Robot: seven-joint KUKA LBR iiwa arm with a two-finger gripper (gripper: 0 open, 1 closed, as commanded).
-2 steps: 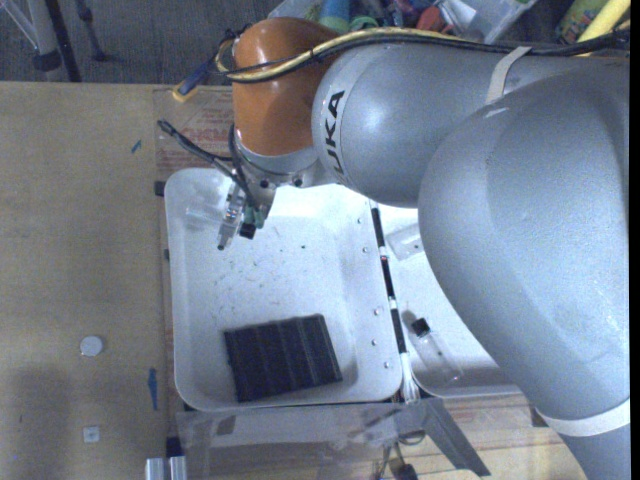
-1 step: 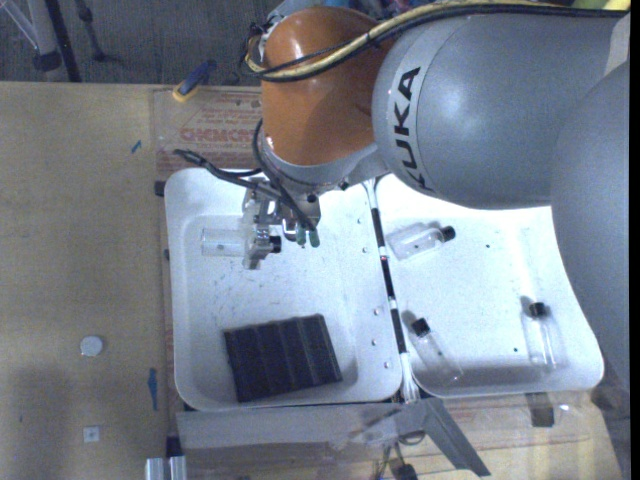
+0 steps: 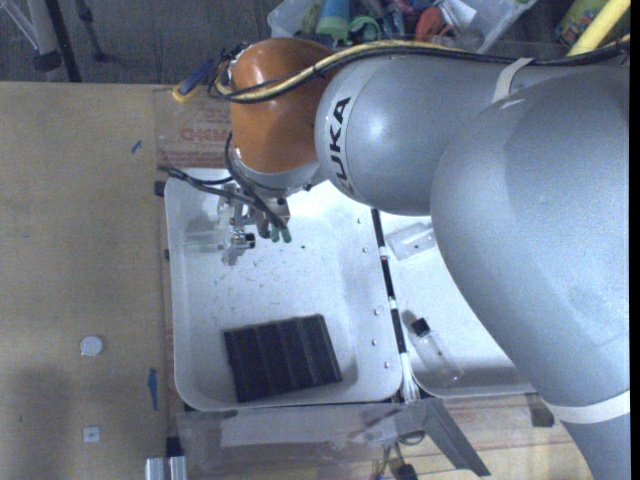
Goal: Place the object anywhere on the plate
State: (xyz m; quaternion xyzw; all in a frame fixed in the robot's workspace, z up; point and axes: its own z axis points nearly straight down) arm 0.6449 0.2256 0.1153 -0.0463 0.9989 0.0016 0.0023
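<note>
- 2 shallow white bins sit side by side; the left bin (image 3: 190,388) lies in full view, and the right bin (image 3: 470,378) is mostly covered by the grey arm (image 3: 520,198).
- The dark ridged plate (image 3: 282,356) lies flat in the near part of the left bin, slightly turned, close to the front wall.
- A small white disc (image 3: 91,346) rests on the tan bench top (image 3: 70,228), well left of the bins.
- A small black item (image 3: 420,325) lies in the right bin, near the wall between the 2 bins.
- The gripper (image 3: 248,233) hangs over the far part of the left bin, well apart from the plate; whether it is open or closed, or grips anything, cannot be told.
- A pale, see-through object (image 3: 205,236) shows faintly on the bin floor just left of the gripper; contact between them cannot be made out.
- The orange band (image 3: 270,103) sits directly above the gripper, with a yellow cable (image 3: 330,58) looping across it.
- A piece of cardboard (image 3: 195,128) lies behind the left bin.
- Farthest back, a clear tub (image 3: 420,3) holds colourful clutter.
</note>
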